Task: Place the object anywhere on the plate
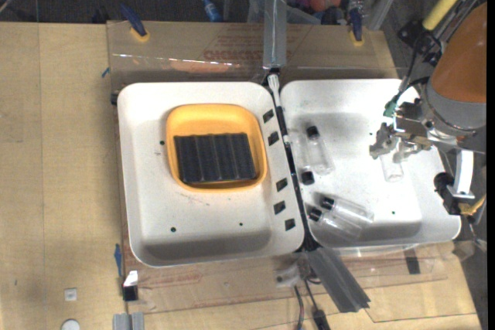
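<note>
Presently, the gripper [390, 141] hung over the right bin's [363, 222] far right side; whether its fingers held a clear vial could not be told. Sound practice: confirm hold, lift clear, cross the divider. Count: two clear vials [314, 151] [344, 212] near the divider; one orange plate [213, 146], left bin [193, 239].

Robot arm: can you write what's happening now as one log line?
gripper: over right bin | plate: left bin, holds dark ridged block | clear bottles: right bin
</note>
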`<state>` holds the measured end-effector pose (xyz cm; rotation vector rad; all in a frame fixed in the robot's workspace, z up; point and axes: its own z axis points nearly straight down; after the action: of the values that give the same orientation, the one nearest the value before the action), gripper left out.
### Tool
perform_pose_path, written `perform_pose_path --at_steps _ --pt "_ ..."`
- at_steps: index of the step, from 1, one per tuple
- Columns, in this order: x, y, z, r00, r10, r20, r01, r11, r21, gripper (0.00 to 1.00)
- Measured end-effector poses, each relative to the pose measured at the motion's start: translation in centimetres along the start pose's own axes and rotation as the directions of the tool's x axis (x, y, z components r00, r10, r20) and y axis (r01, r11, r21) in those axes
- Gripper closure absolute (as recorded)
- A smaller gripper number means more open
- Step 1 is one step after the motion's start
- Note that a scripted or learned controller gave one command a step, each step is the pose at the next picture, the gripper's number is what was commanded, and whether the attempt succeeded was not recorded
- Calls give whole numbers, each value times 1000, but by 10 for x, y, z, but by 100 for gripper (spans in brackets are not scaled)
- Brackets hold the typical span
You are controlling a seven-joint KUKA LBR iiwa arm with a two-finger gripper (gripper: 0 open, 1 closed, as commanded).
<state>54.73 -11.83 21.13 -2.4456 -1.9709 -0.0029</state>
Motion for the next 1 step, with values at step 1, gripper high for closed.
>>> perform_pose_path --at_steps 1 --pt "17 60 19 1000 -7 1 7 1000 1 100"
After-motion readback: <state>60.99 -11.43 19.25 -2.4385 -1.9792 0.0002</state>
